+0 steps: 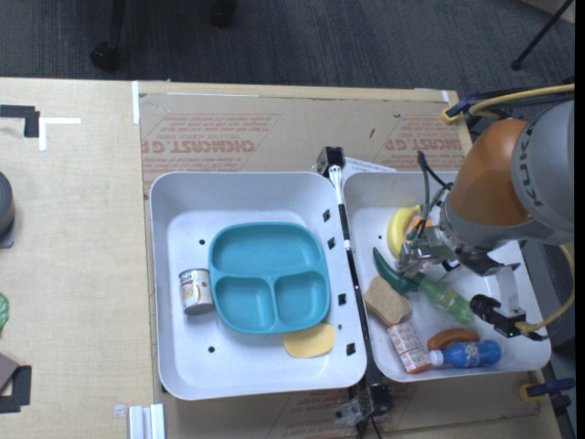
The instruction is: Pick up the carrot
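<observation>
In the right bin (521, 359) the gripper (413, 256) hangs beside the banana (398, 230) — its grip cannot be told — while the carrot (452, 337) lies lower right, long axis roughly left-right.

The right bin (535, 359) is crowded, with banana (398, 230), green bottle (443, 295), bread (388, 302), wrapped snack (408, 347), sausage (452, 337) and blue bottle (468, 355) packed close (little room between them), while the left bin (174, 355) has open floor around the teal tray (269, 277).
</observation>
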